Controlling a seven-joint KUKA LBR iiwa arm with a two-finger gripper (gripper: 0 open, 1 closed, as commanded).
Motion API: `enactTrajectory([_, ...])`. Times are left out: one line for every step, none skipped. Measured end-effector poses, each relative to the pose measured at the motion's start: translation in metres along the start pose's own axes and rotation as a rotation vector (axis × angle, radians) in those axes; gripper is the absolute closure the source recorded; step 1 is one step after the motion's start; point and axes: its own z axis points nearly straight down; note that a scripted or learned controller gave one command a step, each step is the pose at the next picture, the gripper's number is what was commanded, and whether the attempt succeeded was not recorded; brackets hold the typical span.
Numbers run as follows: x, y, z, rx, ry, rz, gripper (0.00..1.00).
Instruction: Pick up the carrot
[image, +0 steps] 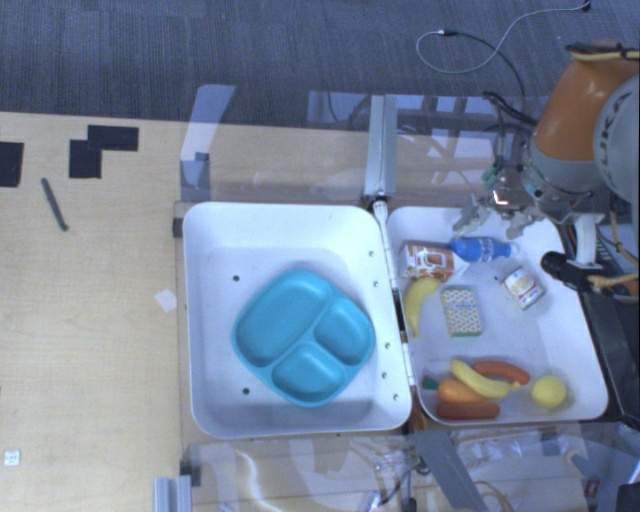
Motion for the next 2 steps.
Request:
enactTrajectory([0.012,-0.035,0.071,-0.032,-0.003,0.07,0.0])
enactTrajectory([0.015,-0.032,0.059,-0.039,0.002,0.067,1.0])
